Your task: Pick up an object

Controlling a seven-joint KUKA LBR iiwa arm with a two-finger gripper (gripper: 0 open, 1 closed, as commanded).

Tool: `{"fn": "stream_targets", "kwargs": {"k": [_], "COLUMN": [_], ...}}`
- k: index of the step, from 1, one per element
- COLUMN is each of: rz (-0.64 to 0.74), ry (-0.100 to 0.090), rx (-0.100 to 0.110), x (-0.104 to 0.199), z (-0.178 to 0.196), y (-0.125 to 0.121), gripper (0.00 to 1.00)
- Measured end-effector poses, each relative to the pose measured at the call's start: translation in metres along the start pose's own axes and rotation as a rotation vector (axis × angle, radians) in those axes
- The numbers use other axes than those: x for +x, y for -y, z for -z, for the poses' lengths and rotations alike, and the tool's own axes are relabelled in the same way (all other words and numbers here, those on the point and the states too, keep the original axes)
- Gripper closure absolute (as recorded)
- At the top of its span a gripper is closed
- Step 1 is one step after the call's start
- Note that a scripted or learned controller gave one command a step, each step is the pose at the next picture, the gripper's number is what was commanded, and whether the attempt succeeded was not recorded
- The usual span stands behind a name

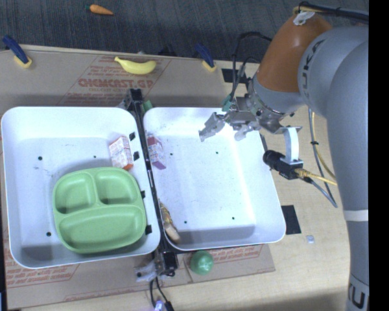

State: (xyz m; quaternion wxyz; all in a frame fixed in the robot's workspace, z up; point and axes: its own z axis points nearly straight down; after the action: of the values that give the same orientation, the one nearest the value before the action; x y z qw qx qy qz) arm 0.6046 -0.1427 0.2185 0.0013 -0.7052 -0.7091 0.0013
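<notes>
The job is to pick up one thing, any thing. The closest pick looks like the small packet (155, 151) with red on it. It lies in the right bin (246, 225), tight against the left wall, close to the black clip where the two bins meet. Lower down that same wall sits a little brown thing (168, 225), too blurry to name.

The gripper (215, 126) hangs over the back part of the right bin, off to the right of the packet and apart from it. Its fingers (207, 129) are spread apart and nothing is between them, so it holds nothing yet.

To do this step well, I think the arm should slide left until it is right above the packet, then go straight down. The packet is flat and hugs the wall, so one finger may bump the rim. Turning the fingers so they close along the wall, not across it, should help.

In the left bin (26, 173) there is a green tray (100, 206) with three parts, and a small carton (120, 151) just behind it. A yellow banana (136, 65) rests on the cardboard behind the bins, and a green ball (201, 262) sits in front of them. An orange carrot (101, 9) lies far back on the floor
</notes>
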Motion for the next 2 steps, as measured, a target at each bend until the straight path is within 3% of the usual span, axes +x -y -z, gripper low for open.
{"fn": "stream_targets", "kwargs": {"k": [1,2], "rz": [0.001,0.000], "ry": [0.000,0.001], "rx": [0.002,-0.003], "x": [-0.008,-0.051], "z": [-0.079,-0.059], "y": [0.055,-0.008], "gripper": [0.00,0.00]}}
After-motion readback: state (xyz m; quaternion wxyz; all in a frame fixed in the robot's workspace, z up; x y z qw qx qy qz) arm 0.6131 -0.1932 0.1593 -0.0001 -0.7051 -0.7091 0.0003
